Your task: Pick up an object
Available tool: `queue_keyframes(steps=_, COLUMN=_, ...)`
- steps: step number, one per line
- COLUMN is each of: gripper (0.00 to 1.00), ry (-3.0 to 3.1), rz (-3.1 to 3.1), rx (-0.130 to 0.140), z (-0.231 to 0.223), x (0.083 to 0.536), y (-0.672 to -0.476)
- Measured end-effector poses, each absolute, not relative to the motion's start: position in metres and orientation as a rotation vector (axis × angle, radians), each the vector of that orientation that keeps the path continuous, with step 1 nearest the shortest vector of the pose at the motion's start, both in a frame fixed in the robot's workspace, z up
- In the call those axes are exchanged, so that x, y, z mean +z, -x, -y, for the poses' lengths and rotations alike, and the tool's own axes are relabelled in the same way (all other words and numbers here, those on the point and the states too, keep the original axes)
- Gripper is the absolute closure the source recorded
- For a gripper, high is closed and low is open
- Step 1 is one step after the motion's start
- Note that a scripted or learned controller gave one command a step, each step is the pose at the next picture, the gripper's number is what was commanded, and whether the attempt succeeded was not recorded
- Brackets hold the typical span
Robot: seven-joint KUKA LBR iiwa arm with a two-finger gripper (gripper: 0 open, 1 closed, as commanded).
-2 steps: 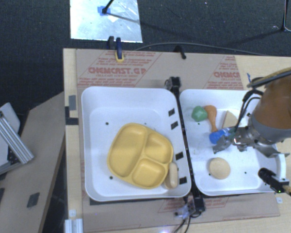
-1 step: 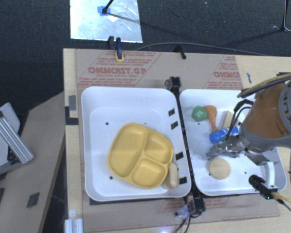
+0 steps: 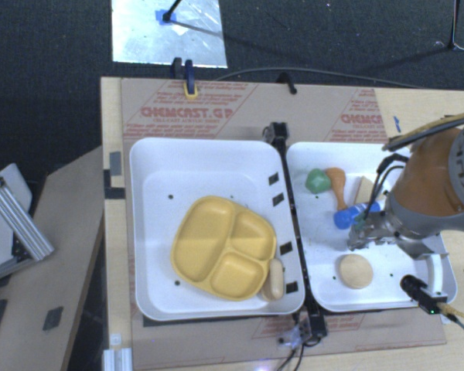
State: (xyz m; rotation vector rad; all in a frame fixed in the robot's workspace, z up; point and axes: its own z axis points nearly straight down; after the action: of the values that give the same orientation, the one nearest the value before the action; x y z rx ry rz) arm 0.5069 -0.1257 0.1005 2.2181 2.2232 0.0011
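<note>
Smooth round tan puck (image 3: pixel 356 271) beside blue plastic piece (image 3: pixel 345 219), white bin (image 3: pixel 325 284).

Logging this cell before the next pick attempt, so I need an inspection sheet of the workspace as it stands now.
Surface: bench covered with printed cardboard, bearing a left bin and a right bin.
Job's things: yellow divided plate and tan oblong piece in the left bin; green object, orange utensil, blue object, pale block, tan round object in the right bin.
Clutter: clamp at the bench's far edge.
Grippers: gripper low over the right bin, beside the blue object.
Cables: black cable along the far edge.
Surroundings: dark carpet, silver sheet.
</note>
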Motion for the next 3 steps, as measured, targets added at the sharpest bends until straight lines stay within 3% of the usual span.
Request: queue_keyframes(steps=3, gripper=1.00, ry=-2.212, rz=-2.220, rx=0.007, z=0.147, x=0.266, y=-0.504)
